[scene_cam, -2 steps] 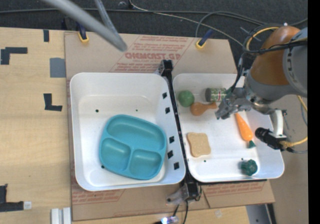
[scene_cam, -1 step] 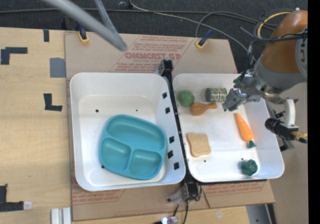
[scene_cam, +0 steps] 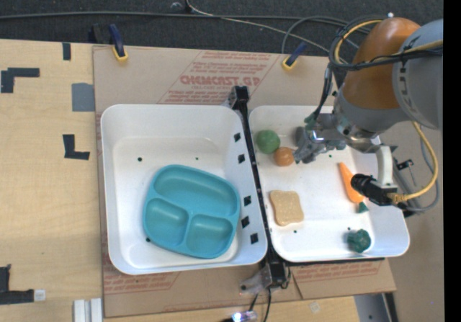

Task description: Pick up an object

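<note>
White plastic made up both bins. The left bin (scene_cam: 122,169) lay well off to the pincer's left, and the right bin (scene_cam: 324,241) sat under it. The grey arm (scene_cam: 400,75) with its orange band loomed in from the right and above the pincer. A blue divided tray (scene_cam: 191,210) rested in the left bin, far left of the pincer and lower in the view. A slice of toast (scene_cam: 287,207) lay below the pincer and a little left. An orange carrot (scene_cam: 351,182) lay to its lower right, partly hidden by the arm's fittings. A green ball (scene_cam: 268,141) sat to its left, and a small orange ball (scene_cam: 284,157) lay just beside the pincer's tip. A dark green lump (scene_cam: 359,240) sat well below. The pincer (scene_cam: 308,148) hung low over the right bin; I could not tell how far its fingers stood apart, and nothing showed between them.
</note>
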`<state>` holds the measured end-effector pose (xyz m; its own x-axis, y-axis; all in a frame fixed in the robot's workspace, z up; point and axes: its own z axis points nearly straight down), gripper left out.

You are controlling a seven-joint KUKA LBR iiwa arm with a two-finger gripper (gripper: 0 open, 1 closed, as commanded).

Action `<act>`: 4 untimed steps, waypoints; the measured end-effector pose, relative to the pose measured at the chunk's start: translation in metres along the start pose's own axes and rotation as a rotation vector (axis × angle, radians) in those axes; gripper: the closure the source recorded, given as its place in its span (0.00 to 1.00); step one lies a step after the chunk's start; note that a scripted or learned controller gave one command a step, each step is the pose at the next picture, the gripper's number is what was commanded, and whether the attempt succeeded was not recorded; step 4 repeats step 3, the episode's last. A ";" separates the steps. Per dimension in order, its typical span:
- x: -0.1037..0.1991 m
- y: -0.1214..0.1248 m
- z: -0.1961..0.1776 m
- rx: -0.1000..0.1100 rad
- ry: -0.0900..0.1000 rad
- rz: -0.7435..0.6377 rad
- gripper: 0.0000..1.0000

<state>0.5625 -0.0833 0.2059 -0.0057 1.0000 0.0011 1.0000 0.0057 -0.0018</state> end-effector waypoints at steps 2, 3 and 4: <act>0.108 0.009 -0.020 0.000 0.000 -0.001 1.00; 0.162 0.010 -0.029 -0.001 0.000 -0.002 1.00; 0.162 0.010 -0.029 -0.001 0.000 -0.002 1.00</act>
